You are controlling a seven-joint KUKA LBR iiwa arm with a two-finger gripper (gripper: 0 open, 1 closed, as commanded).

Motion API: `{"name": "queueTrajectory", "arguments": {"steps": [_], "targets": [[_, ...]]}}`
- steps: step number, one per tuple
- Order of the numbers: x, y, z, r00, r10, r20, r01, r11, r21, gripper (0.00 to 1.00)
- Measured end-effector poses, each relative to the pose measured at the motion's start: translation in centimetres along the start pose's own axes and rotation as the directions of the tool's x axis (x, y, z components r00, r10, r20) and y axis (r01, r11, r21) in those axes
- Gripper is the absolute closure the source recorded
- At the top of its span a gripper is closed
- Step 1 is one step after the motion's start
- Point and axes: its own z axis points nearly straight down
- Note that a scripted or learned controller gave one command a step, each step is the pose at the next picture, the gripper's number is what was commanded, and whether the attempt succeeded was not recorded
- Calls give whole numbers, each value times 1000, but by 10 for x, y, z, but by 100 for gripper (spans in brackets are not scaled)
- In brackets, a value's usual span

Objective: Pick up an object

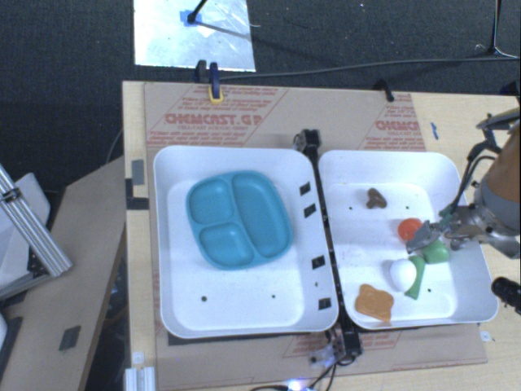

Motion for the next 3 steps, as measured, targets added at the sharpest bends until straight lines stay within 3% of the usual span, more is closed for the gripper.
{"name": "queueTrajectory", "arguments": {"steps": [1, 3], "targets": [[0, 2, -4, 1000, -2, 2, 2, 1000, -9, 0], [-2, 1, 97, 1000, 0, 1, 0, 1000, -5, 0]]}}
